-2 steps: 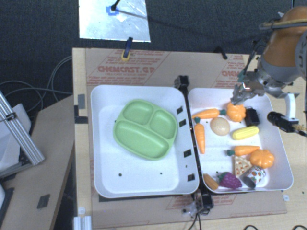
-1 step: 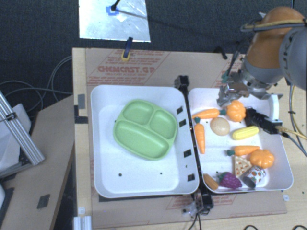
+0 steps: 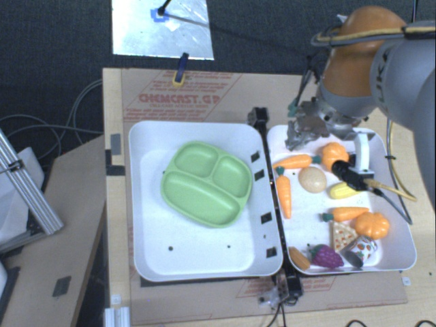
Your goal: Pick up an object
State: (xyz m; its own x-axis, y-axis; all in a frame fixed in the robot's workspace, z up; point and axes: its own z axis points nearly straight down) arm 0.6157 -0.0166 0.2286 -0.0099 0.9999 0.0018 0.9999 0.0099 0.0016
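Green 3-compartment plastic plate (image 3: 206, 183) sits alone in the left white bin (image 3: 153, 251). 3 orange toy carrots (image 3: 284, 196) lie in the right white bin (image 3: 402, 251), and the grey gripper (image 3: 300, 136) hovers there, grip unreadable.

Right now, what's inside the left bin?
The left bin holds one green divided plate, lying flat, with nothing in its three compartments. The bin floor under the plate is covered, so anything beneath it can't be seen.

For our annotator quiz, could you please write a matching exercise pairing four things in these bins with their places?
Things:
1. green divided plate
2. purple grapes
3. egg
4. gripper

Places:
A. near edge of the right bin
B. middle of the right bin
C. over the right bin's far left corner
D. left bin

Pairs: 1-D, 2-A, 3-B, 4-C
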